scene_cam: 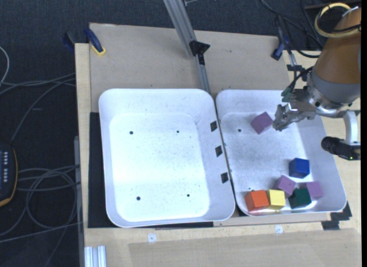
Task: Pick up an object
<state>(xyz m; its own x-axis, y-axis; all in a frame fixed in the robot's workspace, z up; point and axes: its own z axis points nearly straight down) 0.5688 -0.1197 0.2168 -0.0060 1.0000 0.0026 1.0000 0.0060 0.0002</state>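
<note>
**Gripper beside a purple block in the right bin**

Camera view: The grey KUKA arm (338, 65), with its orange band above the wrist, reaches in from the right over the right bin (229, 145). Its gripper (281, 121) hangs low over the bin's upper part, just beside a purple block (261, 122) that lies to its left. Whether the 2 touch cannot be told from this angle, and whether the pincer is open or closed cannot be told either. The block is not seen between the pincer's tips.

The purple block looks like a small cube with matte faces and clean edges. It sits turned at a slant to the bin walls, 1 corner pointing toward the bin's upper left. It shows no clear long axis.

Along the bin's lower edge sits a cluster of 6 more small blocks: an orange block (257, 199) and a yellow block (277, 198) side by side, a dark green block (299, 198) to their right, a purple one (285, 184) above them, another purple one (314, 189) near the right wall, and a blue block (299, 168) a little apart above the cluster.

Both bins are shallow white trays with rounded corners and a speckled floor. The left bin (114, 145) lies next to the right one on a pale wooden bench (149, 59).
</note>
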